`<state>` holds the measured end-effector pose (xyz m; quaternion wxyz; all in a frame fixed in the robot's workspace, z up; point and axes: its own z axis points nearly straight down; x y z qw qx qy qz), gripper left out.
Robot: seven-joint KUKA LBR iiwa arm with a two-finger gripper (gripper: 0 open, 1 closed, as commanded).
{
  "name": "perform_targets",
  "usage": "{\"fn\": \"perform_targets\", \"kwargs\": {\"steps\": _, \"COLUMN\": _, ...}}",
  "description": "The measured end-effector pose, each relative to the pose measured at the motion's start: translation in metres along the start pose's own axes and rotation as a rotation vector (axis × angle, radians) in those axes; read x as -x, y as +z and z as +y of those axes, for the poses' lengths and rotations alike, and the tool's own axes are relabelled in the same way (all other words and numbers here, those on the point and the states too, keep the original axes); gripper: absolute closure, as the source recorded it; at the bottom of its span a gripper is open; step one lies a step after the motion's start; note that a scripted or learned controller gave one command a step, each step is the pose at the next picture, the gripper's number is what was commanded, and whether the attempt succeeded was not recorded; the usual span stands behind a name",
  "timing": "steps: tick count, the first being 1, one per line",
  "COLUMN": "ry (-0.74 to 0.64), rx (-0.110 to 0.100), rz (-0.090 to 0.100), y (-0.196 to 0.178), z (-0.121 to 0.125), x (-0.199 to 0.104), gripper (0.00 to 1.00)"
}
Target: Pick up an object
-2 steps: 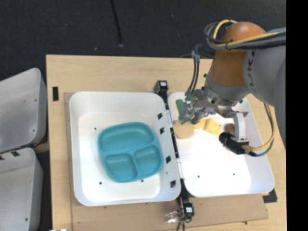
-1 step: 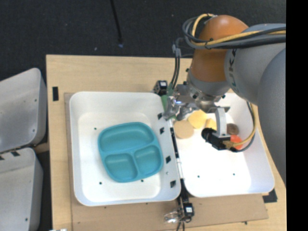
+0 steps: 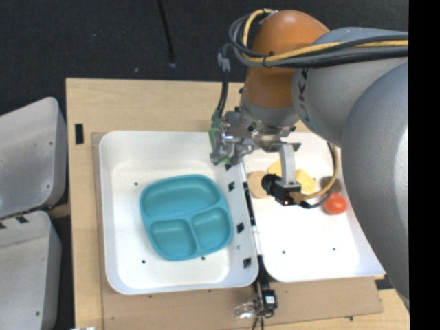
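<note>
Presently the pincer (image 3: pixel 225 150) is held above the bins' shared rim, at its far end; its opening cannot be told. A teal plate (image 3: pixel 185 215) is laid in the left bin (image 3: pixel 124 163), a red ball (image 3: pixel 335 203) in the right bin (image 3: pixel 309 246).

Bulky smooth grey arm (image 3: pixel 371 115), 3 o'clock side; glossy orange domed band (image 3: pixel 282 53) above wrist; black and yellow cables (image 3: pixel 323 45) looped over band's 12 o'clock edge; silver-grey gripper (image 3: pixel 223 151), green trim.

Your bench top (image 3: pixel 84 105) pale wood, floor (image 3: pixel 103 26) behind it dark and speckled, thin black cable (image 3: pixel 165 23) across it, two white moulded panels (image 3: pixel 27 160) at the view's left, light even.
</note>
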<state>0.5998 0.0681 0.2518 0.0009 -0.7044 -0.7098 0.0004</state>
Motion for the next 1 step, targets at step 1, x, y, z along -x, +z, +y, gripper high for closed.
{"fn": "perform_targets", "kwargs": {"steps": 1, "ry": 0.003, "rx": -0.003, "rz": -0.002, "y": 0.0005, "z": -0.0008, "x": 0.0032, "gripper": 0.0}}
